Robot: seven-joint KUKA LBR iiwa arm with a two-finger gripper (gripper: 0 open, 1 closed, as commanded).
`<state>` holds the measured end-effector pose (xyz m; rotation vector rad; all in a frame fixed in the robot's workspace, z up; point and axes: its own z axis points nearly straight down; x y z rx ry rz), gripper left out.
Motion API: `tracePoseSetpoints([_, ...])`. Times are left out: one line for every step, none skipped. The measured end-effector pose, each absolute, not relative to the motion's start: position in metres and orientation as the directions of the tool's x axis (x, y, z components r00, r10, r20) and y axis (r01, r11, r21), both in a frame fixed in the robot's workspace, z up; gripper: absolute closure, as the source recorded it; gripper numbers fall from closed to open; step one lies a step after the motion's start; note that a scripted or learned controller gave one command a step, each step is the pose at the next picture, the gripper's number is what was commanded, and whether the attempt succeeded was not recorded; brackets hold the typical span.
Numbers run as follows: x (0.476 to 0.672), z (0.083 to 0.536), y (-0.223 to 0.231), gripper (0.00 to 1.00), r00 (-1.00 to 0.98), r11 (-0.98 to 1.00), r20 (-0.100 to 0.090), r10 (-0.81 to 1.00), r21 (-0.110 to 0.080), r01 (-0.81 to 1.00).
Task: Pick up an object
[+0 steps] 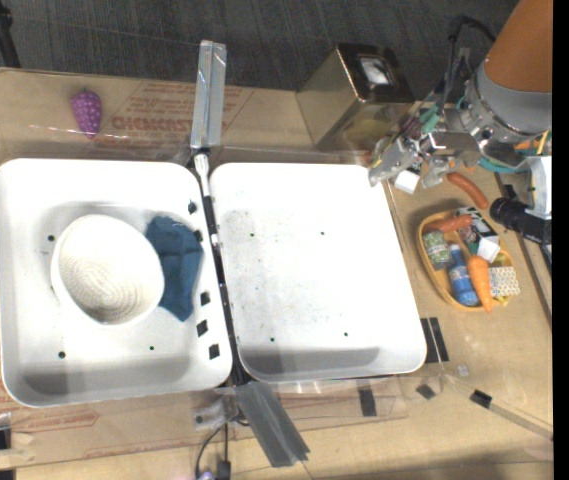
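Two white bins side by side on the bench: left bin (4,268) and right bin (394,268), rims meeting along the middle. In the left bin, a white woven dome (109,268), round, resting on the floor left of centre. Just right of it and touching it, a blue cloth (176,263), crumpled, lying against the dome's edge and reaching toward the wall next to the right bin. Across the right bin's floor, faint dark specks and a few small holes. Beyond that bin's far right corner, outside its rim, the gripper (404,166), hanging from the grey arm (509,103) with the orange band (529,28) at the upper right. Well apart from dome and cloth, over the bench rather than over either bin. Open or closed: cannot tell, too tangled among cables and metal parts. Right of the right bin, on the bench, a yellow dish (422,243) with small coloured items inside, orange, blue and green among them. Behind the bins, a brown box (349,108) near the gripper, and a grey bar (209,88) standing at the far end of the seam between the bins. On the cardboard behind the left bin, a purple lump (86,111), well apart from everything else. In front of the seam, at the near edge, a grey bracket (269,423), lying at a slant.
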<state>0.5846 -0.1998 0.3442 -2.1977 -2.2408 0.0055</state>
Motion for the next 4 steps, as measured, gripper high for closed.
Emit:
tracePoseSetpoints([0.643, 0.321, -0.210, 0.00, 0.249, -0.249, -0.001, 0.969, -0.002, 0.969])
tracePoseSetpoints([0.644, 0.331, -0.207, 1.00, 0.240, -0.240, -0.001, 0.971, -0.005, 0.971])
tracePoseSetpoints([0.627, 0.440, -0.178, 1.00, 0.493, -0.493, -0.001, 0.870, 0.000, 0.870])
tracePoseSetpoints([0.657, 0.329, -0.198, 1.00, 0.464, -0.464, -0.002, 0.886, -0.006, 0.886])
